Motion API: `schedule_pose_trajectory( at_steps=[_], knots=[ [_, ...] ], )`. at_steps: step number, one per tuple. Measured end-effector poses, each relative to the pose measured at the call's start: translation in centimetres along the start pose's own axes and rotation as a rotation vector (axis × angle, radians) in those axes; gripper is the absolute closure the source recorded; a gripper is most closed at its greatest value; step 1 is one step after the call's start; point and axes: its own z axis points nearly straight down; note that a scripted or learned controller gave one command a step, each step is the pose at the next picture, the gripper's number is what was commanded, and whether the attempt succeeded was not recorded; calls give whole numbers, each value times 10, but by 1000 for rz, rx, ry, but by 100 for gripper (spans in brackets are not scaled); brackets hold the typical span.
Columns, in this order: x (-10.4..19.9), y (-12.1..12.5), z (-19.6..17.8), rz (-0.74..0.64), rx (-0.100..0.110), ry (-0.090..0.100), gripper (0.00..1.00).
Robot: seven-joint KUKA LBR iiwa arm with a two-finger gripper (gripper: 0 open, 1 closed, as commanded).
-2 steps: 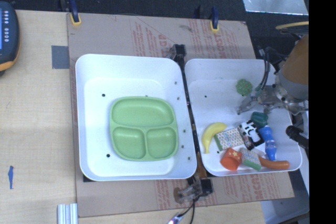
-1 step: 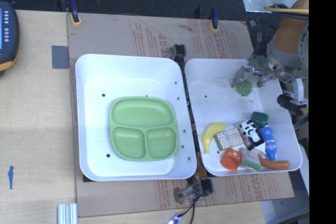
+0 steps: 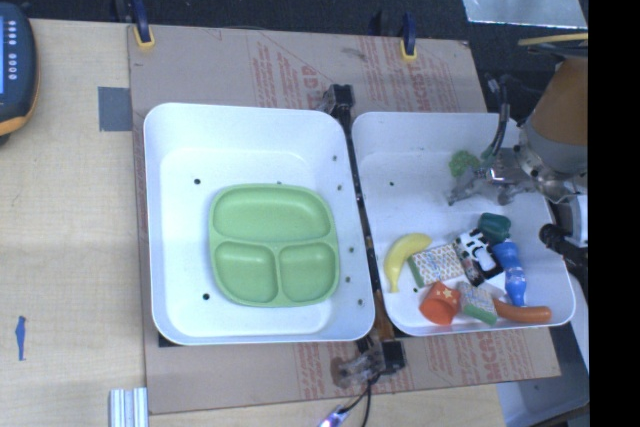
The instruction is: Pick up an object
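- Reach step, nothing lifted yet: claw [image 3: 468, 183] hung low in the far part of the right bin [image 3: 400, 140], fingers spread wide and bare.
- Just beside it, nearly touching, lay a small green leafy toy [image 3: 463, 161].
- Next move likely called for settling over that toy and closing.
- Looked soft, crinkled, pale green; other toys heaped near the bin's near-right corner.

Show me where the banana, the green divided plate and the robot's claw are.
banana [image 3: 404, 258], camera view, middle of its yellow curve.
green divided plate [image 3: 272, 212], camera view, floor of its long top compartment.
claw [image 3: 468, 183], camera view, between its fingertips.
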Motion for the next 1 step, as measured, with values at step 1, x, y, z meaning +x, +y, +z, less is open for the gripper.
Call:
schedule_pose_trajectory(
  at_steps=[1],
  knots=[
    [16,64,-2,-3,-11,-2,0]
  ],
)
